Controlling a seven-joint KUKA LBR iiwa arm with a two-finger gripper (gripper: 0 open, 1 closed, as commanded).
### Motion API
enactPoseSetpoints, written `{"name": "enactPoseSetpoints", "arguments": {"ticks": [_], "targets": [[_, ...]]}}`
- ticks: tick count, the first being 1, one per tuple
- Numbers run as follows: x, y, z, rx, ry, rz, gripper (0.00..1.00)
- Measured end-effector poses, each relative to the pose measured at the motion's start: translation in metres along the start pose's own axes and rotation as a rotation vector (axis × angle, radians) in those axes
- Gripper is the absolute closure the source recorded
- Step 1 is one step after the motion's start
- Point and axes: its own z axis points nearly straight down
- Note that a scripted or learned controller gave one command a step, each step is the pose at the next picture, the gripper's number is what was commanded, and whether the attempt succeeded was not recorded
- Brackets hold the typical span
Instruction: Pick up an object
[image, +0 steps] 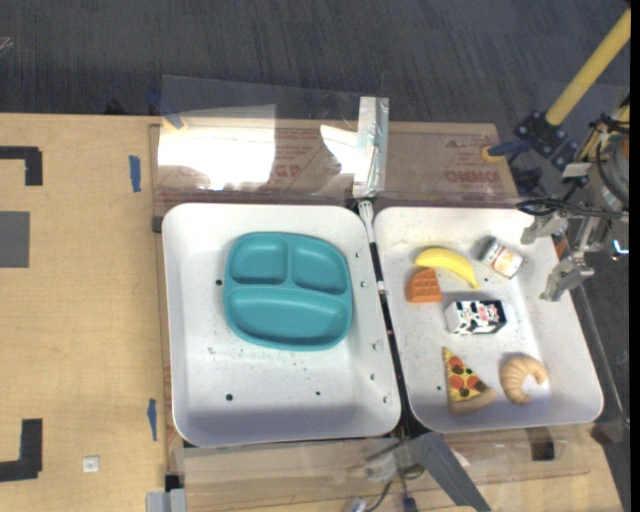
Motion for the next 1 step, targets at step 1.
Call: {"name": "enactPoseSetpoints", "arguments": {"ticks": [1], "targets": [[0.0462,-0.0315,0.1208,0.001,-0.001,-0.343,0.0]]}}
